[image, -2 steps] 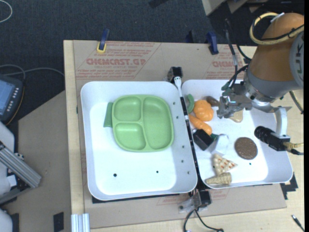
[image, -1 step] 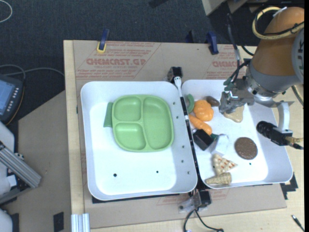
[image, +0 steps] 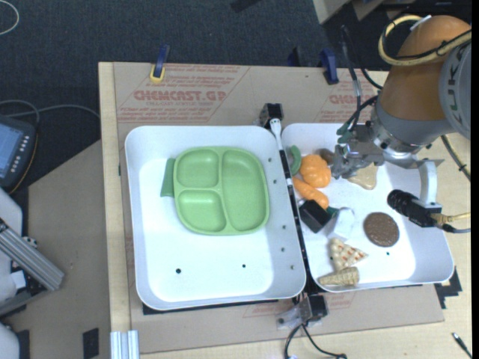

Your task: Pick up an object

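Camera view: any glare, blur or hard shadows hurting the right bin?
Camera view: even light, soft shadows only; mild glare on the white right bin floor; overall soft focus, so the small items by the gripper blur together; the green tray and brown disc read cleanly.

Arm (image: 426, 81): rounded orange band above a grey wrist housing. Yellowish cable loops over the orange section; black cables trail down its side. Pincer (image: 346, 155): metallic grey, small fittings, detail blurred.
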Robot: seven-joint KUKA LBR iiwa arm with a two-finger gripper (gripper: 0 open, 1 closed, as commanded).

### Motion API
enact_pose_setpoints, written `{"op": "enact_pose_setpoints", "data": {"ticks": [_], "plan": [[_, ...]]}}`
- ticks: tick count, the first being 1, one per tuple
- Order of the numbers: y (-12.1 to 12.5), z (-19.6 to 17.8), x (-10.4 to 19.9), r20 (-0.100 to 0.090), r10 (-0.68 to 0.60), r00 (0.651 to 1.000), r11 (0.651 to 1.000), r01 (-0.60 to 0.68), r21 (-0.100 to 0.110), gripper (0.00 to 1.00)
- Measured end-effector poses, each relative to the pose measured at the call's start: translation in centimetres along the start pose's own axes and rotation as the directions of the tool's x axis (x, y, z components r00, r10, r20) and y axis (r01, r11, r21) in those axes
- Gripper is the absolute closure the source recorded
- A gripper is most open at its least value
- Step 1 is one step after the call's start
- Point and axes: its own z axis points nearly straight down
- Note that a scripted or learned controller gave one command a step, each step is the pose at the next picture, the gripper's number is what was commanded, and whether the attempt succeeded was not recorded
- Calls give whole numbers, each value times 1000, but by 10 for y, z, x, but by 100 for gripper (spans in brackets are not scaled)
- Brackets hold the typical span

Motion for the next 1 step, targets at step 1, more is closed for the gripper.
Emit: {"op": "enact_pose_setpoints", "data": {"ticks": [1], "plan": [[-2, -14, -8, 2, 1, 1000, 1000, -1, -6, 100]]}}
